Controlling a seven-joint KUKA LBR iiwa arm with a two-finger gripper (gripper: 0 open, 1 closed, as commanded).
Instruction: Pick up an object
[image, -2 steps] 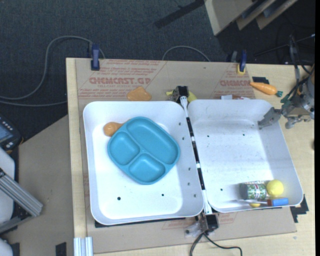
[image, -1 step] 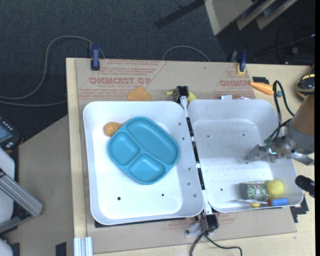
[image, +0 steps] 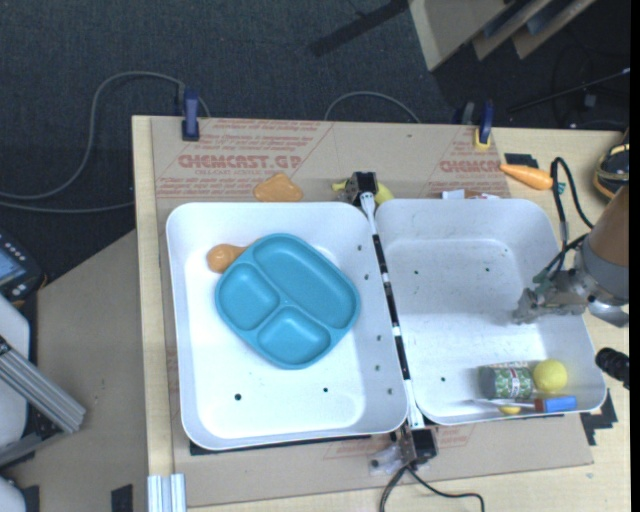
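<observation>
Over the right bin (image: 470, 225), near its right wall, the hand (image: 532, 305) hangs low; whether it is open or closed, I cannot tell. Along that bin's front edge lie a small can (image: 509, 381), a yellow ball (image: 549, 375) and a marker (image: 545, 405). A blue divided plate (image: 287, 298) sits in the left bin (image: 200, 380).

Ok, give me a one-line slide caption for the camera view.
Arm's tool hovers over the right bin near a can and yellow ball; blue divided tray fills the left bin.
</observation>
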